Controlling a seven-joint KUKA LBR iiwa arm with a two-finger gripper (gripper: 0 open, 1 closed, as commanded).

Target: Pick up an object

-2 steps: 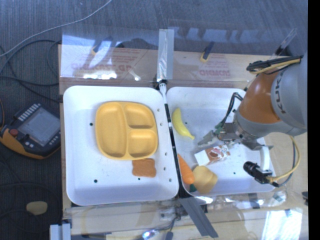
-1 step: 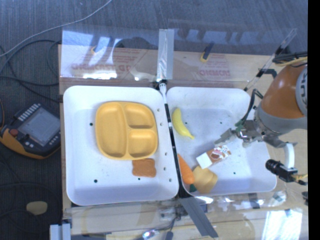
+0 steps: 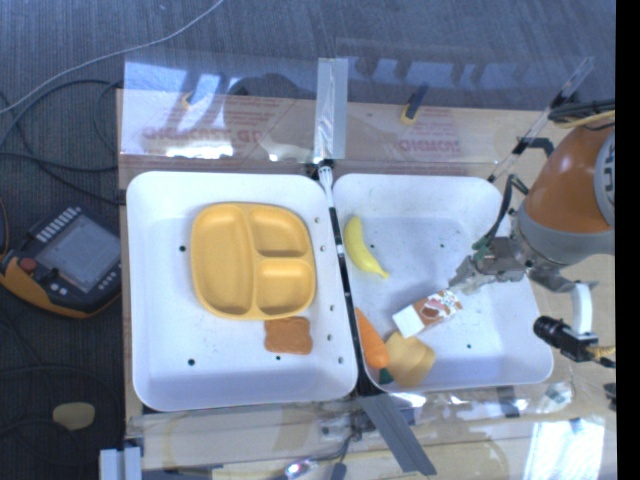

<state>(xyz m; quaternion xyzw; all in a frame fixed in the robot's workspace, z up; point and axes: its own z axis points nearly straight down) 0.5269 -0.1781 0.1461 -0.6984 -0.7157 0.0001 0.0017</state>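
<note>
The right bin (image 3: 470, 203) holds a yellow banana (image 3: 362, 248) near its left wall. An orange carrot (image 3: 372, 344) and a tan rounded object (image 3: 410, 360) lie at its front left. A white and orange packet (image 3: 428, 313) lies near the middle. My gripper (image 3: 468, 280) hangs low over the right bin, just right of and behind the packet's upper end. Whether it touches the packet I cannot make out. Nothing shows as held in it.
The left bin (image 3: 160, 268) carries a yellow divided plate (image 3: 252, 260) and a brown toast-like piece (image 3: 289, 337) in front of it. A central wall (image 3: 338, 268) separates the bins. The arm's orange and grey body (image 3: 570, 203) hangs over the right bin's right edge.
</note>
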